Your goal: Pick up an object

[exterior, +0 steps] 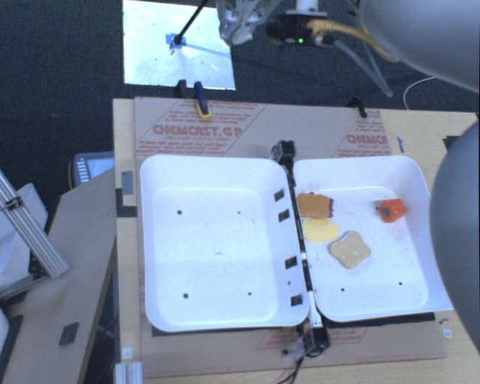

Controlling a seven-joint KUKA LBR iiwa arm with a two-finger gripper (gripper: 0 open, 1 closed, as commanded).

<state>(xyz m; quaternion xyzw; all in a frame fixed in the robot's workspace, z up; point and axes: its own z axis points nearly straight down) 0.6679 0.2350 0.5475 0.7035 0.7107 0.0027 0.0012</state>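
The right bin [405, 296] holds several small toy foods. An orange-brown piece with a purple edge [314, 205] lies at its left wall. Just below it is a flat yellow piece [321, 230], and a tan bread slice [349, 250] lies lower right of that. A red-orange vegetable [391, 210] sits alone toward the right. My gripper [241, 22] is high at the top edge of the view, far above and behind the bins, with nothing seen in it.
The left bin [217, 244] stands beside the right one, joined by black clips [289, 217]. A shiny metal plate [176, 45] lies behind the bench. The grey arm [457, 225] covers the right bin's right edge. A metal rail [30, 232] leans at left.
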